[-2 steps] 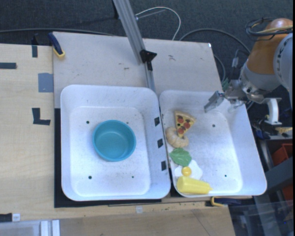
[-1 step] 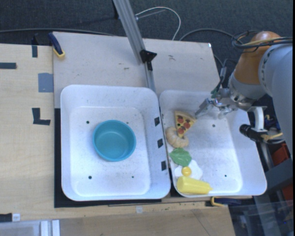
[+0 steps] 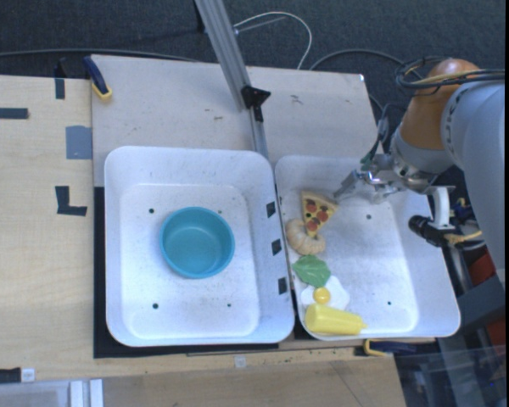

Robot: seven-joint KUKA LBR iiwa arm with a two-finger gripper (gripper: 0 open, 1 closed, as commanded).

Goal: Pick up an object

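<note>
Tool (image 3: 356, 185) fingers blurred, state unclear

Toys (image 3: 316, 257) crowd right bin (image 3: 407, 312) left wall; its centre, right side open.

Both bins are white: the left bin (image 3: 127, 253) holds a plain blue bowl (image 3: 197, 242). In the right bin (image 3: 424, 303) lie a toy pizza slice (image 3: 316, 210), yellow with red spots and a brown crust, a tan bread roll (image 3: 304, 237), a green leaf (image 3: 311, 270), a white fried egg with a yellow yolk (image 3: 324, 295), and a plain yellow piece (image 3: 332, 320). The arm (image 3: 471, 134) is grey with an orange band.
</note>
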